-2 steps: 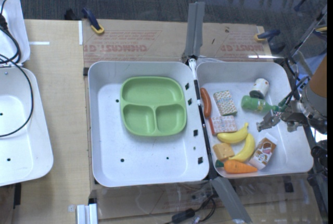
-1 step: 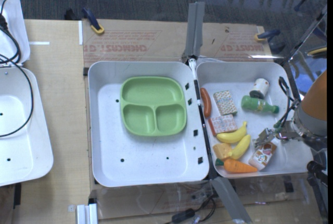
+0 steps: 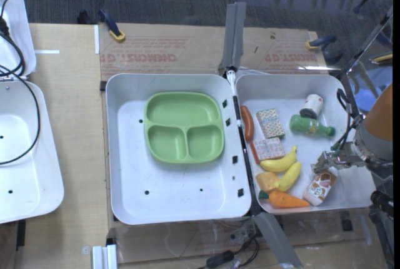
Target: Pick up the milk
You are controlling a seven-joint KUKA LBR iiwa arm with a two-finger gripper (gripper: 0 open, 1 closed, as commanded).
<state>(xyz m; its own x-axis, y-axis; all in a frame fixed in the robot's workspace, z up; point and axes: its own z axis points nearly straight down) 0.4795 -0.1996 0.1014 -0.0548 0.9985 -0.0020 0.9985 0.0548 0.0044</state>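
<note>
Below, the left bin is holding a green plate; the right bin is holding bananas, a carrot, a bottle and the milk lying near the front, with the gripper hovering just above it, its opening impossible to judge.

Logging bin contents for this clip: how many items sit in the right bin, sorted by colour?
Yellow: 3, two bananas and a cheese wedge
Orange or red: 2, carrot, sausage
Green: 1, bottle
White or patterned: 4, milk carton, small jar, two snack packets
Total: 10
</note>
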